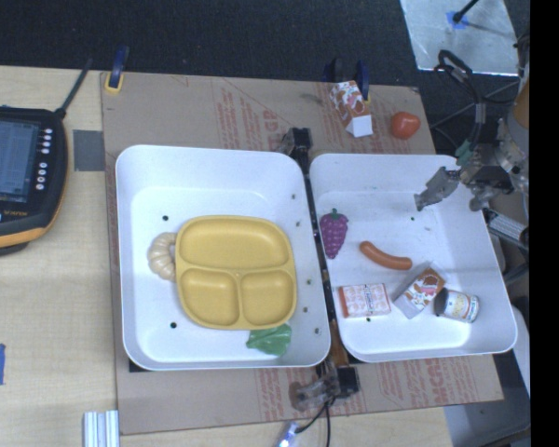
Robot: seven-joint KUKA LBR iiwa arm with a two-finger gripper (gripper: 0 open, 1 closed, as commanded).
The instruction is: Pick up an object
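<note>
Cardboard sheet lies flat on the wooden bench, noted as reference. Left of the sheet: a teach pendant, orange-edged, screen lit, cable running toward the sheet's far corner. A grey tape patch sits at the sheet's left edge. A blue clamp grips the sheet's far left corner. On the sheet's far right portion: a small carton and, just beside it, a red tomato, apart. Beyond the sheet: dark carpet.

Gripper above right bin, apart from sausage; yellow tray in left bin.
</note>
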